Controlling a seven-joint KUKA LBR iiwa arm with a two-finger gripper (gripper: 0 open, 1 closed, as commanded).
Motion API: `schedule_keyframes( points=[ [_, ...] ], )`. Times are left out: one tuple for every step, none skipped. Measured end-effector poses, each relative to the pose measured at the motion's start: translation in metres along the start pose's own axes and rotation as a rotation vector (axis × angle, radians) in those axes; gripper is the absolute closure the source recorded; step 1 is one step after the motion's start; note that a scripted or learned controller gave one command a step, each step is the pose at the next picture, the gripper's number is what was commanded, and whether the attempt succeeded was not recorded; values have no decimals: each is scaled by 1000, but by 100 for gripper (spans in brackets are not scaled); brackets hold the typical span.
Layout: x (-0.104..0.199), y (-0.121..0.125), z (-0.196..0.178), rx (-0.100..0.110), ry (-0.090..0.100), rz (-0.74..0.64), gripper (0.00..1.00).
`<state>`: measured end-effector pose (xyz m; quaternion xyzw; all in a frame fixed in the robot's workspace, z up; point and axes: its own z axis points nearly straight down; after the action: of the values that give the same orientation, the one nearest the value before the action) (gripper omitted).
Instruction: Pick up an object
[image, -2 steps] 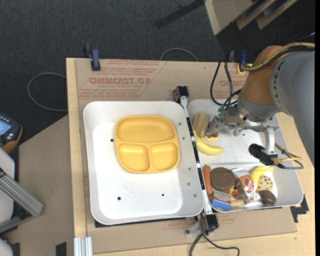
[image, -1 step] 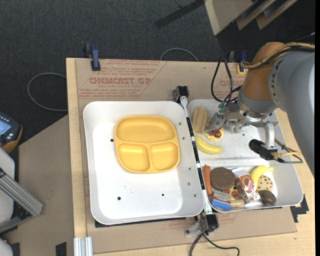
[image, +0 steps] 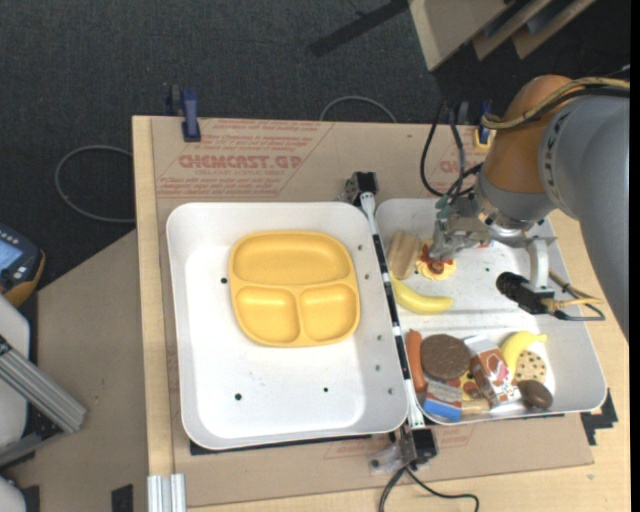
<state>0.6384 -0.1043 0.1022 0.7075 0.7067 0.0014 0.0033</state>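
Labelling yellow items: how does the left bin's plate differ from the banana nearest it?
The plate is far larger than the banana. The plate is broad with three compartments; the banana a slim curve. The plate lies in the left bin, the banana in the right bin. Both are yellow.

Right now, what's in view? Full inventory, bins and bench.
bench: 1, brown board, under both bins
left bin: 1, white, left side of bench
plate: 1, yellow, three sections, in left bin
right bin: 1, white, right side of bench
banana: 1, yellow, right bin, by its left wall
bun: 1, tan, right bin, far left corner
round piece: 1, red and yellow, right bin, below the gripper
food pile: several items, brown, orange, yellow, blue, near end of right bin
clamp: 1, blue, far left edge of bench
arm: 1, grey with orange band, from the right
gripper: 1, over the round piece
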Motion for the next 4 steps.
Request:
schedule_keyframes(
  points=[
    [-30, -47, 5, -28, -1, 0, 100],
    [28, -112, -89, 0, 4, -6, 100],
    [25, -112, -83, 6, 3, -1, 0],
    [-27, -67, 23, 7, 0, 2, 0]
  ],
)
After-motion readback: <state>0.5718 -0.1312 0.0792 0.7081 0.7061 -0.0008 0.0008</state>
